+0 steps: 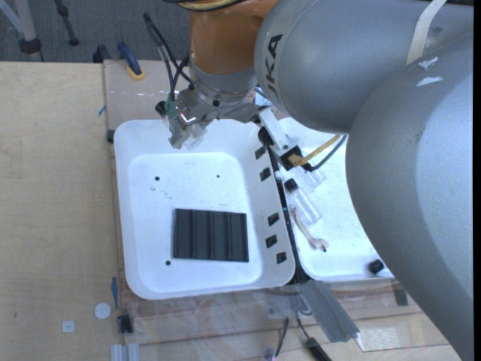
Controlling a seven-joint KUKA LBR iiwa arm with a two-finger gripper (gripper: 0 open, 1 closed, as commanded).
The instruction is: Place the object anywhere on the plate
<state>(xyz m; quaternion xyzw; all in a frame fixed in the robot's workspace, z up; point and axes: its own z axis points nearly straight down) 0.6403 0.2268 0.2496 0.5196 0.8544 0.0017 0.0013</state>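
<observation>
Grey metal hand [183, 132] hangs over the far rim of the left shallow white plastic bin [135, 201]; whether it is apart or together, I cannot tell. Nearer, a dark ribbed rectangular plate [210, 235] lies flat on that bin's floor, on the pale wooden counter [49, 201].

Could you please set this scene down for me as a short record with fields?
arm: grey KUKA arm with an orange band, reaching in from the view's right
gripper: gripper over the far rim of the left bin
left bin: white bin, holding a dark ribbed rectangular plate near its front
right bin: white bin, largely covered by the arm; a small dark object near its front edge
bench: light wooden bench
task state: nothing lies on the plate
</observation>
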